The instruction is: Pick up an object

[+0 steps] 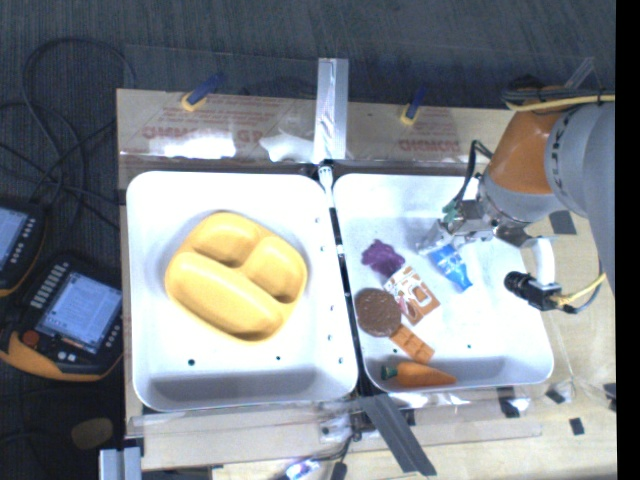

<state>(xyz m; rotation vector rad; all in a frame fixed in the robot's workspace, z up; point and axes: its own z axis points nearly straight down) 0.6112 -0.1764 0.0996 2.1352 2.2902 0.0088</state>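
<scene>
The gripper (pixel 447 226), its opening impossible to tell, sits over the upper middle of the right bin (pixel 520 363), touching or just above a blue packet (pixel 450 265), with a purple lump (pixel 381 258), brown disc (pixel 377 310), printed wrapper (pixel 412 296) and carrot (pixel 418 374) lower left, and yellow buns (pixel 236 273) filling the left bin (pixel 150 368).

Most of the left white bin (pixel 150 368) is taken up by a large yellow bun-shaped lump (pixel 235 273), so open floor is left only along its walls and near corners. In the right white bin (pixel 530 363), the left half is crowded by a purple crumpled piece (pixel 380 257), a brown round disc (pixel 377 311), a red-and-white printed packet (pixel 412 296) and an orange carrot-shaped toy (pixel 420 374). The far side is obstructed by the grey arm with its orange band (pixel 545 168) and a blue-and-white wrapper (pixel 450 265), while bare floor is offered toward the near right corner.
</scene>
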